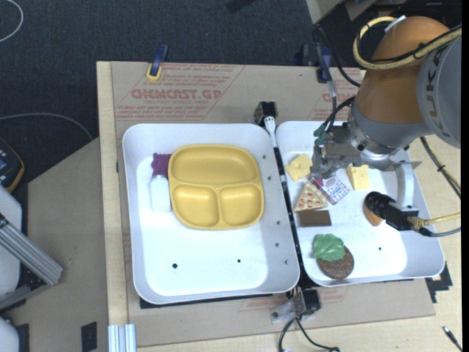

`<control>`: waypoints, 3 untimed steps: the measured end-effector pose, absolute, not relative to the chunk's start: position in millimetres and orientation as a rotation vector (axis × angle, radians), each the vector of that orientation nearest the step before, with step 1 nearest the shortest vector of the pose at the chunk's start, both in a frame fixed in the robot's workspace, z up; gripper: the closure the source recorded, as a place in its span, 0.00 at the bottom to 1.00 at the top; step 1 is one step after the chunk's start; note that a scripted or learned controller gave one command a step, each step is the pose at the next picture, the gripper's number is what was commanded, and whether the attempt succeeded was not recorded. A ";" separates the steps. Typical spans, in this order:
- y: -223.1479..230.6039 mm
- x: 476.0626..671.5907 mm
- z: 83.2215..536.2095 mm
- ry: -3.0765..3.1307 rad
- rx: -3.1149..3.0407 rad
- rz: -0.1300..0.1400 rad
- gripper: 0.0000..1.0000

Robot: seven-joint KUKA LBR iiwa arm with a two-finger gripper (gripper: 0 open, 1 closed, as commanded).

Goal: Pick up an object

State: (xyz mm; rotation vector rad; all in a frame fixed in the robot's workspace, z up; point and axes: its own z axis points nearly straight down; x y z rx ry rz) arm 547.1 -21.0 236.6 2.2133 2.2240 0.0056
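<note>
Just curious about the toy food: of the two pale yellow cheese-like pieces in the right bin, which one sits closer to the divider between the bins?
The cheese piece left of the gripper; the other piece lies on the gripper's right.

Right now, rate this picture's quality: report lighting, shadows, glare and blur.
Camera view: lighting is even and bright overhead; the left bin and right bin look near washed-out white; the yellow tray carries soft sheen but no harsh glare; shadows are faint, thin along bin rims; the arm and gripper are slightly soft; small food items lack fine detail.
</note>
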 end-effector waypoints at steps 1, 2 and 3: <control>6.4 578.8 226.3 2.224 2.215 0.004 1.00; 17.7 601.9 223.1 2.221 2.217 0.004 1.00; 9.0 591.1 217.8 2.222 2.225 -0.005 1.00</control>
